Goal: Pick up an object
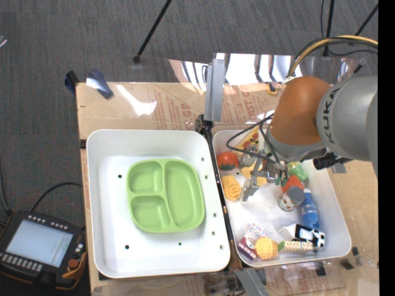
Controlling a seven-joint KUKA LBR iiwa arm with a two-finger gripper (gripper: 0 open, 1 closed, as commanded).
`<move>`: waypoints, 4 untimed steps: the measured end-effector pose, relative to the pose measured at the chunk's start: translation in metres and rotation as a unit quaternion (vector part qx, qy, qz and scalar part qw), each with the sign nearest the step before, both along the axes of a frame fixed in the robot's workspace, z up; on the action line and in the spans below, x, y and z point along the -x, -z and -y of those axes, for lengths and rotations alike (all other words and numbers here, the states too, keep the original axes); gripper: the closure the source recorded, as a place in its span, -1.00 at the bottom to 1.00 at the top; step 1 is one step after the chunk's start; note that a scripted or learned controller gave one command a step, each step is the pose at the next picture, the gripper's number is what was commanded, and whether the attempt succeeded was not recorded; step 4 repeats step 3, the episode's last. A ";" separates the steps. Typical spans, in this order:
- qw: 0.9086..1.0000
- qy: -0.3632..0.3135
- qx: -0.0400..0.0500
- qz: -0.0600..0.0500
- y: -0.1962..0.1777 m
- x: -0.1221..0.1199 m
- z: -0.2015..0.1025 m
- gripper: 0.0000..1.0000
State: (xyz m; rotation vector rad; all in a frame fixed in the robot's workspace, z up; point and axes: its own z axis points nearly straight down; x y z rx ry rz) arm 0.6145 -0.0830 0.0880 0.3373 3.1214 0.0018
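A yellow corn cob is seen in the right bin, just beside the gripper, whose fingers are spread and empty. A green divided plate is held in the left bin, on the desk.

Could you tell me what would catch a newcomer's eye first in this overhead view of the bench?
Probably the bright green divided plate, lying alone in the left bin. Next, the grey arm's orange band looming over the right bin, where its gripper hangs low beside a corn cob and a tomato, with a blue bottle and other small toys crowded nearby.
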 end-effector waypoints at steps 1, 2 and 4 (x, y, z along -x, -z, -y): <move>1.000 -0.002 0.000 0.002 -0.011 -0.001 -0.001 1.00; 0.998 -0.061 0.001 0.008 -0.144 -0.020 -0.018 1.00; 0.998 -0.061 0.000 0.003 -0.147 -0.018 -0.018 1.00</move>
